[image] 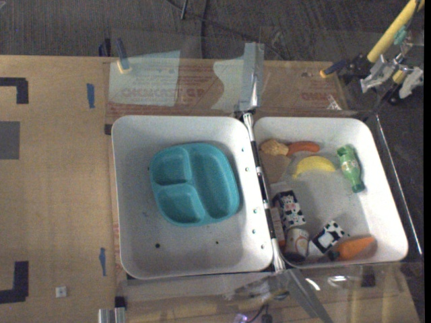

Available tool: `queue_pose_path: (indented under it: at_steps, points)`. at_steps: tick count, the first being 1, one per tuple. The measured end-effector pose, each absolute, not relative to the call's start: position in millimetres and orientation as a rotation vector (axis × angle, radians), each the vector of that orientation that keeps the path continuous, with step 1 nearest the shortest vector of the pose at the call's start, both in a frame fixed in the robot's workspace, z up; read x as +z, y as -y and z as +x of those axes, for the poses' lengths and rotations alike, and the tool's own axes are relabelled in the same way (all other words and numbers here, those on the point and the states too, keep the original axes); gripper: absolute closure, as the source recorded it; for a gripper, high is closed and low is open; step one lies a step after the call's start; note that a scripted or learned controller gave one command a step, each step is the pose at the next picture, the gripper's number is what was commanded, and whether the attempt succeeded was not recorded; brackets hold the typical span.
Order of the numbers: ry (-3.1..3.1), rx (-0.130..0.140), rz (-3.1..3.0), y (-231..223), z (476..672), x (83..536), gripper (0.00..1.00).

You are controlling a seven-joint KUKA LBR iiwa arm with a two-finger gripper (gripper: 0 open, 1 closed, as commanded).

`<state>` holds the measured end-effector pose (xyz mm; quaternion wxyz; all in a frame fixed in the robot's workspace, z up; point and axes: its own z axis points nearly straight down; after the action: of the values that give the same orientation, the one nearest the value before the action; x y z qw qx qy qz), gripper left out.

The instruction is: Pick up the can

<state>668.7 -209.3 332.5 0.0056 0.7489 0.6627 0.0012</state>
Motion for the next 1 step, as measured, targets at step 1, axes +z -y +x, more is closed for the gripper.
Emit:
queue_pose_path:
  at_steps: [1]
  points:
    - [-2.074, 0.004, 2.344, 209.3, 668.7, 332.5, 0.0]
